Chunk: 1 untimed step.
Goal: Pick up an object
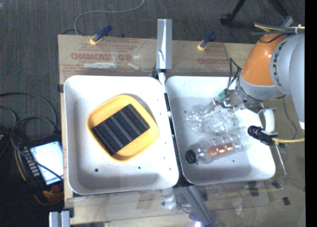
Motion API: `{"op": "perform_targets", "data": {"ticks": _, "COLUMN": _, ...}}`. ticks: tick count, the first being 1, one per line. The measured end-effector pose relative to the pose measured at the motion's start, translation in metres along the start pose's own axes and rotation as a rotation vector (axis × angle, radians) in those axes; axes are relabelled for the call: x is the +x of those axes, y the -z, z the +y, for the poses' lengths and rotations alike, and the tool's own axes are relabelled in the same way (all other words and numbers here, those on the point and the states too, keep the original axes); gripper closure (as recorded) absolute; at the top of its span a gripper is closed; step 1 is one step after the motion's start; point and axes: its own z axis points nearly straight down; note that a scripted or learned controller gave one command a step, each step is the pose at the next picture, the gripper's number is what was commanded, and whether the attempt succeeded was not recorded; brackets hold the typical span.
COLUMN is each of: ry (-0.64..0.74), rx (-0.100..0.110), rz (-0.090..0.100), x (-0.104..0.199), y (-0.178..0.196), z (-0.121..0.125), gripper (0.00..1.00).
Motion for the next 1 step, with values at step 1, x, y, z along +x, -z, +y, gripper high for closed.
{"op": "perform_targets", "data": {"ticks": 1, "ry": 0.161, "rx": -0.031, "rz": -0.010, "x": -0.0169, "y": -0.0151, "z": -0.0348, "gripper": 0.00}}
